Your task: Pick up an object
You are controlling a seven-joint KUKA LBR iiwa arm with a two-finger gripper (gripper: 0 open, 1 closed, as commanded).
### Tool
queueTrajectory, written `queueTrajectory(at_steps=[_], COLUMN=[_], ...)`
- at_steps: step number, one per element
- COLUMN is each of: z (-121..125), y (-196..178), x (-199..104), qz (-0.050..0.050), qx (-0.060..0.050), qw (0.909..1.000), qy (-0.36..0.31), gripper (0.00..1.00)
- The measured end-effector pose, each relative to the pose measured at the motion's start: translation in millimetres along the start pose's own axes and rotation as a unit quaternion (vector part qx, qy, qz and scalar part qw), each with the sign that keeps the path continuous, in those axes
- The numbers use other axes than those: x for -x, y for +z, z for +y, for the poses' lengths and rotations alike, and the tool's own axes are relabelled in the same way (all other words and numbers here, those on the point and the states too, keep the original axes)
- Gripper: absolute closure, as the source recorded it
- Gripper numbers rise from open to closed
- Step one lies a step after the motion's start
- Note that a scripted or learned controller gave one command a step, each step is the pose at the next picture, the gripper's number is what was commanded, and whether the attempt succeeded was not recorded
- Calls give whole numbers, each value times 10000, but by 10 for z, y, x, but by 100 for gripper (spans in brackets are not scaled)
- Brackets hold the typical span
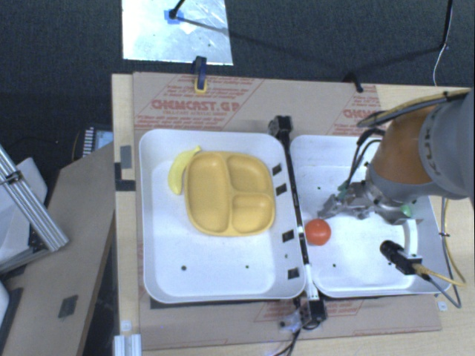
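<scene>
Toward the right of the frame, the grey and orange arm is reaching over the right bin, its gripper hanging low just above a small red ball lying near the bin's left wall. Blur is hiding whether anything is held. At centre left, a yellow divided tray is covering part of a banana in the left bin.

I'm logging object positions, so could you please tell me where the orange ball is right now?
The orange ball lies in the right bin, near its left wall by the divider, just left of and below the hand.
</scene>
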State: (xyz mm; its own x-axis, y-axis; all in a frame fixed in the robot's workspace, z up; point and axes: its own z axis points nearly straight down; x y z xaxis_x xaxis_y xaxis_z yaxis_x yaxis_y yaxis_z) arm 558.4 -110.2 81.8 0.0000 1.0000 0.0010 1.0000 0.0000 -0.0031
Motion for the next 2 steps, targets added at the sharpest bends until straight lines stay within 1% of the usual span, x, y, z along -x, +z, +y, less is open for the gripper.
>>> queueTrajectory(at_steps=[1, 2], z=[15, 35], y=[-132, -590], x=[7, 7], qz=[-9, -11], qx=[27, 43], qw=[10000, 10000], qy=[7, -17], gripper=[100, 100])
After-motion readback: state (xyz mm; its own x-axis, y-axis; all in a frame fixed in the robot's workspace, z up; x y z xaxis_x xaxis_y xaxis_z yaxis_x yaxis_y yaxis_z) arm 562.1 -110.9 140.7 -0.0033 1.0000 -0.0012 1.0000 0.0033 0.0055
